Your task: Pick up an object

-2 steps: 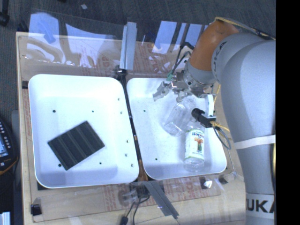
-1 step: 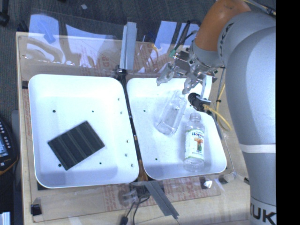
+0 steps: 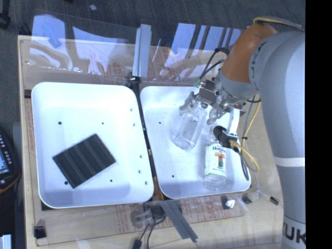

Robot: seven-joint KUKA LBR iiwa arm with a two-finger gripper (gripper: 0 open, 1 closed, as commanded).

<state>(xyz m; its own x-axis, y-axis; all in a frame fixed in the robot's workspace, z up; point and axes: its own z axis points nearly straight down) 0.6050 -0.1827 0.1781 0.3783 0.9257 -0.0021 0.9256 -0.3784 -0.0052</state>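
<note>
In the right bin (image 3: 166, 175) a clear empty plastic bottle (image 3: 188, 128) lies tilted, and a small clear bottle with a white, green and orange label (image 3: 216, 162) lies near the bin's right wall. My gripper (image 3: 201, 108) hangs over the upper end of the clear bottle, its two fingers spread apart on either side of the bottle's top. Nothing is clamped between them. A dark ribbed flat panel (image 3: 84, 160) lies in the left bin (image 3: 52, 100).
The grey arm with its orange band (image 3: 244, 51) covers the right side of the bench. Cables (image 3: 249, 157) loop beside the right bin's edge. A clear plastic wall (image 3: 104, 51) stands behind both bins, and a metal divider (image 3: 145, 139) runs between them.
</note>
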